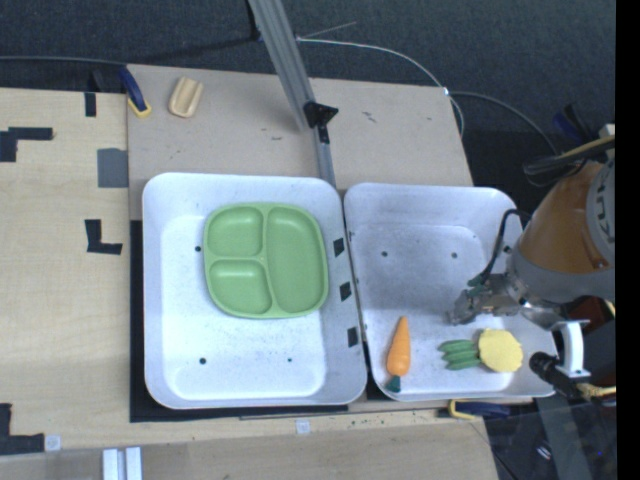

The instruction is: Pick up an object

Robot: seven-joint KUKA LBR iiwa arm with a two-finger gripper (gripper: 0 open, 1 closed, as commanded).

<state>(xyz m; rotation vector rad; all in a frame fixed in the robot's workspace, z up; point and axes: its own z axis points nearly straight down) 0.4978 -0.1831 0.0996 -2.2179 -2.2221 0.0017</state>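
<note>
Claw [468,306] of mine sits low inside the right-hand shallow white bin [420,208], toward its right wall, reached in from the right on my grey arm with the orange band [565,230] above the wrist. Whether its fingers are spread or pressed together I cannot tell; the metal parts blur together against the bin floor, and nothing shows pinched between them.

Just below and to the right of the claw lies a lumpy yellow toy shaped like a lemon [500,350], and touching its left side, just beneath the claw, is a small green toy pea pod [459,353]. Further to the claw's left, near the bin's front edge, lies an orange toy carrot with a green tip [399,347], its narrow end pointing away from the front rim. All three are apart from the claw, resting on the bin floor.

Well to the claw's left, in the other shallow white bin [165,298], a light green plastic plate with three compartments [266,260] lies flat in the upper half.

Beyond both bins, on the brown surface [240,118], a small tan block [185,97] rests far up and to the claw's left, and a grey metal pole [285,48] slants down toward the seam between the bins.
</note>
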